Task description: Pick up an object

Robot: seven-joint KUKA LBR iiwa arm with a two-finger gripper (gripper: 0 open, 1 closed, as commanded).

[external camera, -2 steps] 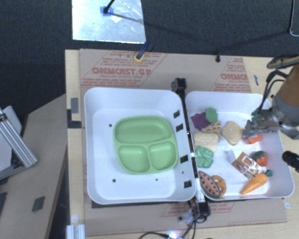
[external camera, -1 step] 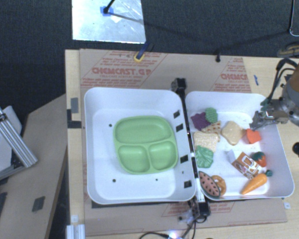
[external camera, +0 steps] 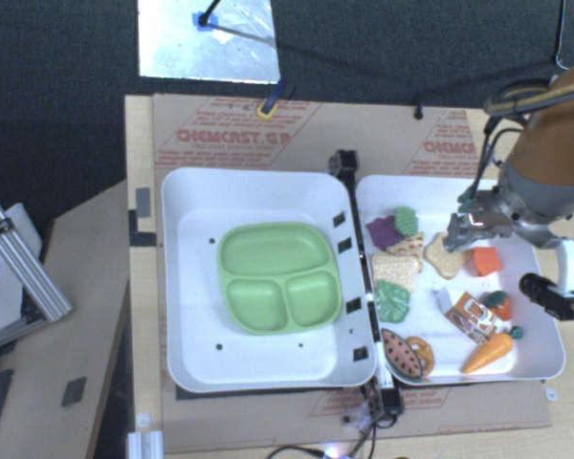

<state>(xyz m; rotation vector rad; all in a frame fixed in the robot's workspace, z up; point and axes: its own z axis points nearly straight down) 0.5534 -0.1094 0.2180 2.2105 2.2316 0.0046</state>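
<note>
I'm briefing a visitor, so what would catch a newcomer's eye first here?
The pale green divided plate sits alone in the left bin. The right bin is crowded with toy food, including an orange carrot near its front. The pincer hangs over that bin's back part.

Single fixed camera, high above the bench [external camera: 220,122], slanted downward, both white bins [external camera: 187,256] in frame

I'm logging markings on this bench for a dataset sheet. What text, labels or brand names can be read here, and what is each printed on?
"CHEMCAST GP": red print on the brown sheet under the bins, top left.
The same print repeats at top right and along the bottom edge, too partial or blurred to read.
Small carton in the right bin: print too small.
</note>
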